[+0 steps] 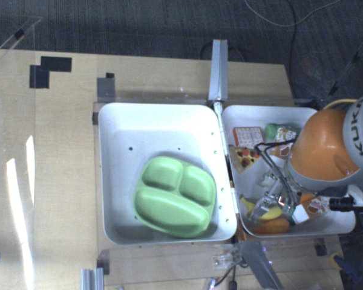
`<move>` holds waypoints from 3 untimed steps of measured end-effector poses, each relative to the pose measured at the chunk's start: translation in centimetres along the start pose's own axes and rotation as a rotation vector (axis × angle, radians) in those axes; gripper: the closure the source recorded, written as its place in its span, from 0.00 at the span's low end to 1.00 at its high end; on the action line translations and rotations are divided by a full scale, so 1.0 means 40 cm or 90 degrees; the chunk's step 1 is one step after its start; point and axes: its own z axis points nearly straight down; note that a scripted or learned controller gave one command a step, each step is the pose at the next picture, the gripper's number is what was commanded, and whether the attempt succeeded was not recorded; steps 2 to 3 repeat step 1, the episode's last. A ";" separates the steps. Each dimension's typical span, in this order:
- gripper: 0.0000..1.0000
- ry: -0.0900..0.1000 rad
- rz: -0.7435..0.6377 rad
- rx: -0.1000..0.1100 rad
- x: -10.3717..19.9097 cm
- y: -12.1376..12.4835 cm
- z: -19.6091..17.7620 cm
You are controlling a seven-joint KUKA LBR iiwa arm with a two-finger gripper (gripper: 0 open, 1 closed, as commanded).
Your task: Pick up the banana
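Hidden: banana (pixel 263 211) partly under gripper (pixel 277 199), right bin's (pixel 345 225) 7 o'clock.
Grip: cannot tell.
Count: two bins, one green tray (pixel 175 196).

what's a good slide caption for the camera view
Hand low over banana in right bin; green tray in left bin.

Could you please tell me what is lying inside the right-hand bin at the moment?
The right bin holds a banana beside an orange item, small printed packets near the back, and the gripper. The arm covers the bin's right part.
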 end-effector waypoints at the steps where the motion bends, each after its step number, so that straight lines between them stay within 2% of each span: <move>1: 1.00 -0.007 -0.002 -0.004 -0.008 0.007 -0.031; 3: 1.00 -0.007 -0.002 -0.004 -0.008 0.007 -0.031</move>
